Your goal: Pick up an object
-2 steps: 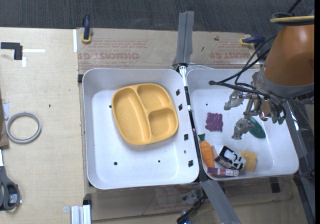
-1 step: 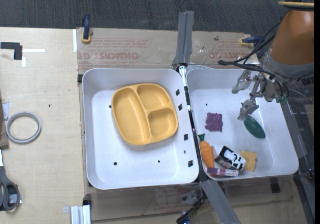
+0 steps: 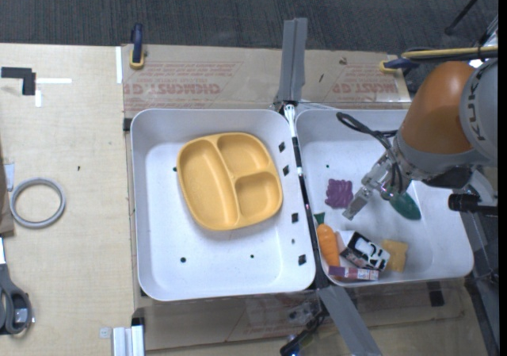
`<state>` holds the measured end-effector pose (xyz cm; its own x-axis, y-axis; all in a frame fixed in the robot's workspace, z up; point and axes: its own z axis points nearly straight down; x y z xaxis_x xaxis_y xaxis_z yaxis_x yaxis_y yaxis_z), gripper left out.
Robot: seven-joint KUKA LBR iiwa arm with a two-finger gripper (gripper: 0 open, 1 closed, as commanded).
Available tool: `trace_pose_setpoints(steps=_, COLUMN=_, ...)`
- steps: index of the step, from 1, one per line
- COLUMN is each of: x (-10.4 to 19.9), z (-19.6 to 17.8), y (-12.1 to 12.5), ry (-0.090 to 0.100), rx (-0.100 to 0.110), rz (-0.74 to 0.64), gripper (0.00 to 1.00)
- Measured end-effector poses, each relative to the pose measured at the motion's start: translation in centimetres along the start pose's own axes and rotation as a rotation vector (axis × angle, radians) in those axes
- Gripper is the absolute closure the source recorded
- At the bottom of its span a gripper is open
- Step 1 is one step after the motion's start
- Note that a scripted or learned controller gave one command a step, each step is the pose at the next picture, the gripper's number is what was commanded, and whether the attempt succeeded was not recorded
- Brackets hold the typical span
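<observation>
The tool hangs low in the right bin, and I cannot tell its state. The purple toy lies just to its left, almost touching. The orange carrot lies further below, its length pointing away.

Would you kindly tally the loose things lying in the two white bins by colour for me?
Yellow: 2, the divided plate and a small block
Purple: 1, a grape bunch
Orange: 1, a carrot
Teal: 1, a piece beside the pincer
Black and white: 1
Pink: 1, a tube
Total: 7
</observation>
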<state>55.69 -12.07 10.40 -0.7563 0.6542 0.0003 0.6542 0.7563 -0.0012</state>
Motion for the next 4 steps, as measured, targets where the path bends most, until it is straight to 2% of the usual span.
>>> trace_pose_setpoints(steps=1, x=-0.4, z=1.2, y=1.4, ry=-0.002, rx=0.000, rz=0.158, gripper=0.00)
trace_pose_setpoints(steps=2, x=-0.4, z=0.3, y=1.4, ry=-0.004, rx=0.000, rz=0.155, gripper=1.00)
trace_pose_setpoints(steps=3, x=-0.4, z=0.3, y=1.5, ry=-0.003, rx=0.000, rz=0.155, gripper=0.00)
trace_pose_setpoints(steps=4, x=-1.7, z=1.2, y=3.3, ry=-0.001, rx=0.000, rz=0.546, gripper=0.00)
